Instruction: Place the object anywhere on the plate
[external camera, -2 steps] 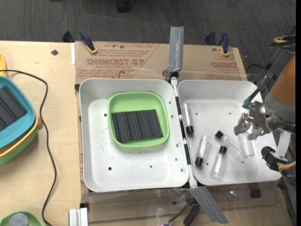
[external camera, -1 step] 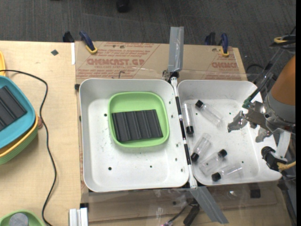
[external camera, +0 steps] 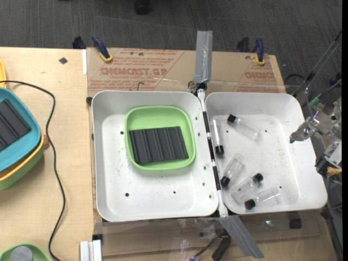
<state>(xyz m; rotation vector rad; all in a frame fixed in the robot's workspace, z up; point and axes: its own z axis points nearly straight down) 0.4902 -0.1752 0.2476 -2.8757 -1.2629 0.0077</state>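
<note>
The things to move are five small clear plastic tubes with black caps, and all of them lie on their sides in the right white bin. One tube lies near the top of that bin, with its cap pointing up and left. A second tube lies right along the bin's left wall, with its cap at the lower end. A third tube lies tilted below it. A fourth tube and a fifth tube lie close together near the bottom of the bin.

The gripper is at the right side of this bin, near its rim. It is apart from all the tubes, and nothing is in it. I cannot tell if it is wide or narrow.

The square light green plate sits in the left white bin. A dark grey mat with ridges lies on the plate. No tube is on the plate.

Brown cardboard lies under the back of the bins, held by two blue clamps. At the far left of the wooden table there is a blue bowl, with a black cable curving past it.
</note>
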